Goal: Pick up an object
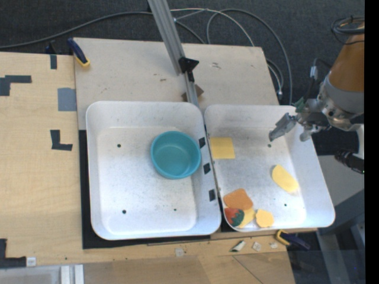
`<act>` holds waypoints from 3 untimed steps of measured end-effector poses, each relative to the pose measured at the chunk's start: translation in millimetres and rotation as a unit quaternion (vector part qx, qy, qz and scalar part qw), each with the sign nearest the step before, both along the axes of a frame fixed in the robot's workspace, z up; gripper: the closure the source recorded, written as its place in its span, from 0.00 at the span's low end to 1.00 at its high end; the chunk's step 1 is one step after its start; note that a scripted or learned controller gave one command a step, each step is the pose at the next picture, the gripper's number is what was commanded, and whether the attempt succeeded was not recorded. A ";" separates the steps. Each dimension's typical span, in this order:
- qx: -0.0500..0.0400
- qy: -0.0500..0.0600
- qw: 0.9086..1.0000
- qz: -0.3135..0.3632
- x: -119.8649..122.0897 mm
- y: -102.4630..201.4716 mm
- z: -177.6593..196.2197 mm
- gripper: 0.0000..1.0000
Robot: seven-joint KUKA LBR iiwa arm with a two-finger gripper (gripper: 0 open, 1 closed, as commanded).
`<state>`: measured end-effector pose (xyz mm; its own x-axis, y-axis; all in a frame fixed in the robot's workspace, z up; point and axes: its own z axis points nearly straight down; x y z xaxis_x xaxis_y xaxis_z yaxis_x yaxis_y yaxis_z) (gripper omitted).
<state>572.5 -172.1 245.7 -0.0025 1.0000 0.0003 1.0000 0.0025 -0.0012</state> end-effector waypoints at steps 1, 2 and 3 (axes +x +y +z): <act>0.000 0.000 1.000 0.000 0.0 0.0 0.0 0.00; 0.000 0.002 1.000 -0.001 6.3 -3.9 -48.2 0.00; 0.000 0.004 1.000 -0.001 -0.5 -6.5 -111.2 0.00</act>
<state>572.0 -178.6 134.4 -0.0009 1.0000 0.0011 1.0000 0.0009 -0.0085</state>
